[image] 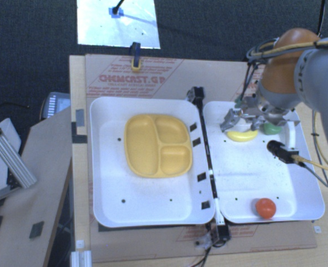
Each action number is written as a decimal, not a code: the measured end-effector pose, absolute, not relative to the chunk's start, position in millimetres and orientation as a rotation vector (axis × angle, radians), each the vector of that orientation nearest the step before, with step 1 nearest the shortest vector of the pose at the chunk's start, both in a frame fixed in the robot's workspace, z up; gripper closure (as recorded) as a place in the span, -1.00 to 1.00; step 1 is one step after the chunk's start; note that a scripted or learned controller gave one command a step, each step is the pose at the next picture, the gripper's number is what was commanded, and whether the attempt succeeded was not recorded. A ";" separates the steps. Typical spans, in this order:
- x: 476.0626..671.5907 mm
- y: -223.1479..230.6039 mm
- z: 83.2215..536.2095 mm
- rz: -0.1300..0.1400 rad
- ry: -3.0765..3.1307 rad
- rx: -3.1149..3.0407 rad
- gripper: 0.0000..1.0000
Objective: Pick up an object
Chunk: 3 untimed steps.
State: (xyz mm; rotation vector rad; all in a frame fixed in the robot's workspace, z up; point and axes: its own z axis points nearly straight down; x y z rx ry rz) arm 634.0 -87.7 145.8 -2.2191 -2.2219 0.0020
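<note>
Where fingers [231, 120] hover, banana [243, 136] beneath.

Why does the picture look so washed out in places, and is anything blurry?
In the camera view, the white bins are bright enough to lose surface detail, and the shiny sheet at the top glares pale. The yellow tray and orange ball look fairly sharp; the gripper over the yellow banana is soft and hard to read.

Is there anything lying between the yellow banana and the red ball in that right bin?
No. In the camera view, bare white floor separates the banana from the red ball.
</note>
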 end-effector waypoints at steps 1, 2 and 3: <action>630.1 -92.8 102.7 0.001 -2.222 -2.221 -1.00; 632.8 -93.9 117.6 -0.006 -2.228 -2.228 1.00; 632.7 -90.6 161.5 -0.005 -2.228 -2.220 1.00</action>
